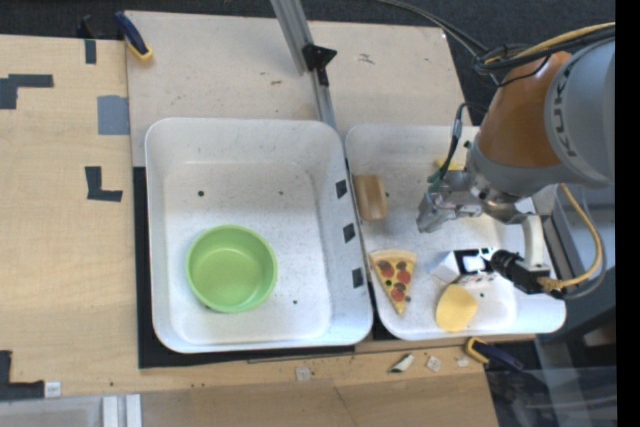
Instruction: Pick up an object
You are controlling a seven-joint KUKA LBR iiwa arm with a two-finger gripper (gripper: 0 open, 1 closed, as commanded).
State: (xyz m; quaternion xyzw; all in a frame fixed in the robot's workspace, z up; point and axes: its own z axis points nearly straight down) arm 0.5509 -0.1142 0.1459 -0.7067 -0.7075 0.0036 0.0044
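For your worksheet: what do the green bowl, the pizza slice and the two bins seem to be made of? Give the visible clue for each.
Green bowl: likely plastic, with even colour and a smooth, slightly shiny rim.
Pizza slice: probably a plastic or rubber toy, with flat, painted-looking toppings.
Left bin and right bin: apparently moulded white plastic, with rounded corners and a speckled, matte surface.

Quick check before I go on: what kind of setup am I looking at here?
Most likely a robot lab's grasping test bench, not a kitchen. Two white bins sit side by side on a wooden bench, holding toy-like items: a green bowl, a pizza slice and a yellow piece, under the gripper.
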